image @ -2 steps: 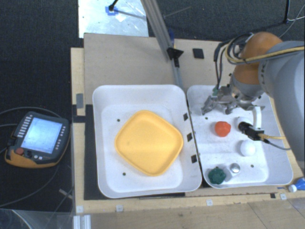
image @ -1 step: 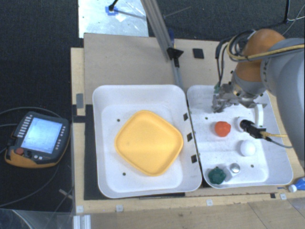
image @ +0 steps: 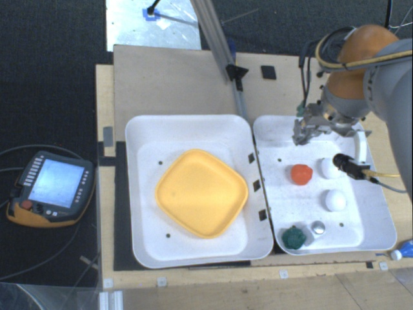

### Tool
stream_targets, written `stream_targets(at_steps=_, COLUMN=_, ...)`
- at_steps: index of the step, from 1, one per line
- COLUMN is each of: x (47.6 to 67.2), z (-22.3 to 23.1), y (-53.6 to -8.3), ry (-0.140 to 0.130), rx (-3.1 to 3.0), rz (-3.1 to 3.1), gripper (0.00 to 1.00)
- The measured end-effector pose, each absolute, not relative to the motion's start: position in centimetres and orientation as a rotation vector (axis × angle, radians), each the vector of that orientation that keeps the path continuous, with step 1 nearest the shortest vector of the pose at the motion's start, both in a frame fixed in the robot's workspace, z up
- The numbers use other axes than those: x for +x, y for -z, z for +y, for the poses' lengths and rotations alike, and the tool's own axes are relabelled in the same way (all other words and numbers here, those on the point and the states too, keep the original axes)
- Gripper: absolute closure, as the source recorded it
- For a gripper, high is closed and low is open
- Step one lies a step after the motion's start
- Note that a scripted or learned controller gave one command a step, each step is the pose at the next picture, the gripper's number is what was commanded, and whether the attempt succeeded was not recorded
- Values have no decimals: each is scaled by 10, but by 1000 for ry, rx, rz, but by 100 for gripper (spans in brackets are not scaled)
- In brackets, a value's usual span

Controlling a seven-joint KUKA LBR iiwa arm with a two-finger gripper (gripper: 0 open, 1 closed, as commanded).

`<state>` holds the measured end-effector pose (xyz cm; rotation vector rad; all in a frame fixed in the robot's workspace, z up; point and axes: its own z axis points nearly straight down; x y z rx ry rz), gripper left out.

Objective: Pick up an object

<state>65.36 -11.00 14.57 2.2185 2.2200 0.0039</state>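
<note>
Green object (image: 295,237): nearest you, at the 6 o'clock rim of the right bin (image: 381,234); dark green and lumpy, its kind unclear.
Silver piece (image: 317,227): just beside the green object, toward 2 o'clock from it; small, round and shiny.
White ball (image: 335,200): you find it toward 1 o'clock from the silver piece, near the bin's middle.
Red object (image: 301,174): at 10 o'clock from the white ball, apart from it, lying free on the bin floor.
Second white object (image: 328,167): just beside the red object at 3 o'clock, partly covered by a black fitting on the arm.
Gripper (image: 304,134): you see it over the right bin's 12 o'clock end, at 12 o'clock from the red object and apart from it; whether its fingers are spread or pressed together cannot be told, and nothing shows between them.
Yellow plate (image: 202,192): lies flat in the middle of the left bin (image: 139,173), a rounded square turned corner-up.
Pendant (image: 50,188): off the bench at 9 o'clock, screen lit.
</note>
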Motion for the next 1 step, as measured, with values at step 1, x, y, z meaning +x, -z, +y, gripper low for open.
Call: stream_targets(at_steps=1, x=654, z=-114, y=-209, ry=-6, rx=2218, rz=2218, gripper=100)
